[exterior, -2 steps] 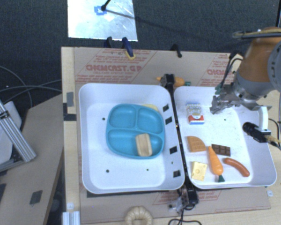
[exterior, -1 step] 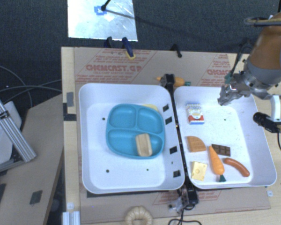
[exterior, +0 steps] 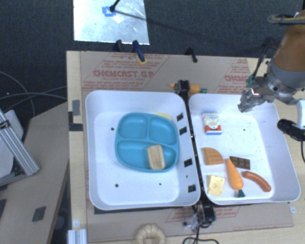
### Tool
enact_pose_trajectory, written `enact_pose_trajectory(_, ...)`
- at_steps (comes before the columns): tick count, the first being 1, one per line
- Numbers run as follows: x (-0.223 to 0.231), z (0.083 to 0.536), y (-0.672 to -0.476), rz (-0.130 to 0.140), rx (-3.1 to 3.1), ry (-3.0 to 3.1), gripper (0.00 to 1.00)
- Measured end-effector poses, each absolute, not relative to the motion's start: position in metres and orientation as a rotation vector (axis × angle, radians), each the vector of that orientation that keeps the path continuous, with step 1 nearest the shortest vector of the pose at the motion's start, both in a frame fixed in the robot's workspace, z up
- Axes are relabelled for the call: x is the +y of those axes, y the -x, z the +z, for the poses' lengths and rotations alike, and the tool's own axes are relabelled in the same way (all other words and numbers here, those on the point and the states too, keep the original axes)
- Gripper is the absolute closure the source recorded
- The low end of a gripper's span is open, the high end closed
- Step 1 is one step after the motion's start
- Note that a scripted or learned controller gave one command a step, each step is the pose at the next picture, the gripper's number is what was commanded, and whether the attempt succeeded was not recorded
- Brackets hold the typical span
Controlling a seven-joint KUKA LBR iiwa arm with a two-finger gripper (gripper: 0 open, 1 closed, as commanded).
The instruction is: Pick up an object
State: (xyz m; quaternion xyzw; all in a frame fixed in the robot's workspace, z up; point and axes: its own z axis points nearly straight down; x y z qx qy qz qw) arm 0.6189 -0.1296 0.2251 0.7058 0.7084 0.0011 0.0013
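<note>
Camera view: six toy foods, one plate.

A shiny metal sheet lies on dark carpet at the far side, beyond a cardboard-covered worktop. Aluminium framing stands at left, cables trail nearby, and a pale braided ring rests at the near edge.

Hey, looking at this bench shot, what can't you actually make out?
- Gripper: small and dark over the right bin; finger state unreadable.
- Yellow item in the left bin: mostly hidden behind the blue tray.
- Carton: print too small to read.
- Pale ring: cut by the bottom edge.
- Orange object: partly behind the black clamp.
</note>
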Motion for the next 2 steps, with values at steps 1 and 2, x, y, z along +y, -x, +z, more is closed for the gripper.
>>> enact_pose_trajectory(1, -0.079, 0.234, -0.622, 0.005, 2.230, -2.210, 1.00)
enact_pose_trajectory(2, -0.029, 0.223, -0.610, 0.002, 2.232, -2.212, 1.00)
